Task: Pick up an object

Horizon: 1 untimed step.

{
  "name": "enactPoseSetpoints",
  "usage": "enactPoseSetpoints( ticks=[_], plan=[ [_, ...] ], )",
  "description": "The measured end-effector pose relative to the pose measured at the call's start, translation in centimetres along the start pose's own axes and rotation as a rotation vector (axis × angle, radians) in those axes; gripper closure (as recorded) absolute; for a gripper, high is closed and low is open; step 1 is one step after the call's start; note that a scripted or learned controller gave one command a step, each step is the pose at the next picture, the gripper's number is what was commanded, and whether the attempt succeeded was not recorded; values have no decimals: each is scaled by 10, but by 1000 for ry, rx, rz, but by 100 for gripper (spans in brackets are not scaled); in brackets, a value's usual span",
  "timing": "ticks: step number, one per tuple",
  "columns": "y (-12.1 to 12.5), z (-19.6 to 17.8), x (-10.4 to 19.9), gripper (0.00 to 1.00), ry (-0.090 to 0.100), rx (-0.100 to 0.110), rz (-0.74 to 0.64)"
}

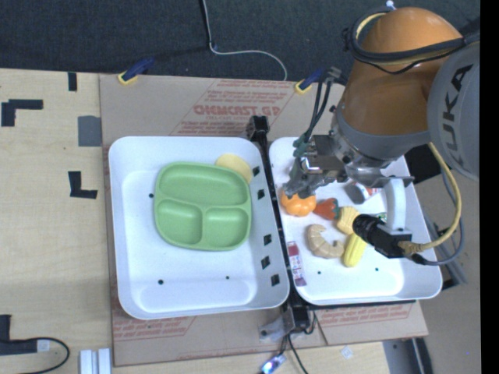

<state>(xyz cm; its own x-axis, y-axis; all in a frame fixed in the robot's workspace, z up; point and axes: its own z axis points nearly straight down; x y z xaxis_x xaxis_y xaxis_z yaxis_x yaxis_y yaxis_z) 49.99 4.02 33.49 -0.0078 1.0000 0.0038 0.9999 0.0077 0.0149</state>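
The right bin [390,287] holds several small toy foods. An orange pumpkin-like piece [297,204] lies near its left wall, with a red piece [327,207] and a yellow corn-like piece [346,218] beside it. Lower down lie a tan curved piece [321,241] and another yellow piece [353,250]. My gripper [301,181] hangs low over the upper left of this bin, just above and touching or nearly touching the top of the orange piece. The wrist hides the back of the bin.
The left bin [136,287] bears a green divided plate [203,206] with a pale yellow object [234,164] behind its far corner. A small red and white item [293,252] lies by the divider. A black cable connector [378,236] hangs over the right bin.
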Motion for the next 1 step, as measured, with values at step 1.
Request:
enactPoseSetpoints(
  ticks=[1],
  plan=[
    [8,-98,99,100,1,4,-7]
  ],
)
